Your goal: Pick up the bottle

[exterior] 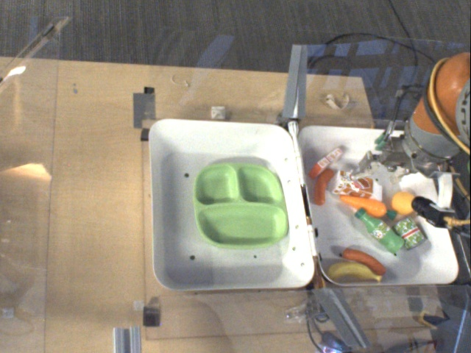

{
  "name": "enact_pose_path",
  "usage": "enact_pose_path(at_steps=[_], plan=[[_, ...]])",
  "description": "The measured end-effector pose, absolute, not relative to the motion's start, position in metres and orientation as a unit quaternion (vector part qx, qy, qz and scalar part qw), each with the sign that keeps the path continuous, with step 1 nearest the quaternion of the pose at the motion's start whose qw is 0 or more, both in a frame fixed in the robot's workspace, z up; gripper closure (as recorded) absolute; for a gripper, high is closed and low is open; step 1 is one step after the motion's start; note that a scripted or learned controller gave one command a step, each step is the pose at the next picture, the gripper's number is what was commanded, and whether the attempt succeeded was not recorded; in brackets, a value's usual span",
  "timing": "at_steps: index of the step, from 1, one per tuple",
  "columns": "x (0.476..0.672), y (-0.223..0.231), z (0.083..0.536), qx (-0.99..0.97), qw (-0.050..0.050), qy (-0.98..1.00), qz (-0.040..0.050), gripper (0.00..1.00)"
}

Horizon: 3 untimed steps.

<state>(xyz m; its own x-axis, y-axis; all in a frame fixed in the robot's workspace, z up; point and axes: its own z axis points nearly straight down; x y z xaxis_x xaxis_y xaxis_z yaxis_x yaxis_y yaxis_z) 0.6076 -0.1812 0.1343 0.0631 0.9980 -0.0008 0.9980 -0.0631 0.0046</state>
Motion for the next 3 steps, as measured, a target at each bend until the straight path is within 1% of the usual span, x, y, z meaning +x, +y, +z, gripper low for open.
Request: enact_pose_path(at_steps=[1, 2, 3], plan=[[0.585, -0.175, 0.119, 0.577, 0.019, 0.816, 0.0087, 0.00], [0.508, -0.194, 0.118, 0.556, 0.032, 0.831, 0.0119, 0.00], [0.512, -0.199, 0.132, 0.556, 0.043, 0.830, 0.0112, 1.00]])
